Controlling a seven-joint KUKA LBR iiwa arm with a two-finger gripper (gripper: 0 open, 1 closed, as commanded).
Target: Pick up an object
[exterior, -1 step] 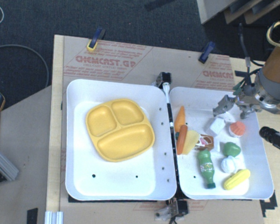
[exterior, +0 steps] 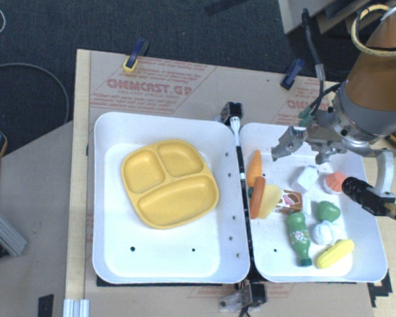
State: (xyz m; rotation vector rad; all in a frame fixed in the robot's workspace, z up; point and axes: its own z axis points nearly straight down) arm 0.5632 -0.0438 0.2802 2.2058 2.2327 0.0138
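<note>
Currently, two white bins sit side by side on the tabletop (exterior: pixel 156 84). Left bin (exterior: pixel 107 201): one yellow divided plate (exterior: pixel 170 182), centred, with bare floor along the near edge and both near corners. Right bin (exterior: pixel 365 264): carrot (exterior: pixel 254 170) and orange stick (exterior: pixel 257 197) along the left edge; yellow wedge (exterior: pixel 270 200) and small brown-and-white packet (exterior: pixel 291 201) just beside them; green bottle (exterior: pixel 299 238) and corn cob (exterior: pixel 335 253) toward the near edge; green pepper (exterior: pixel 328 211), white ball (exterior: pixel 323 233), white block (exterior: pixel 307 178) and orange-red piece (exterior: pixel 334 181) mid-bin. Tool (exterior: pixel 305 146) hangs above the far edge, fingers spread, nothing between them. Open floor lies at the near left corner.
</note>
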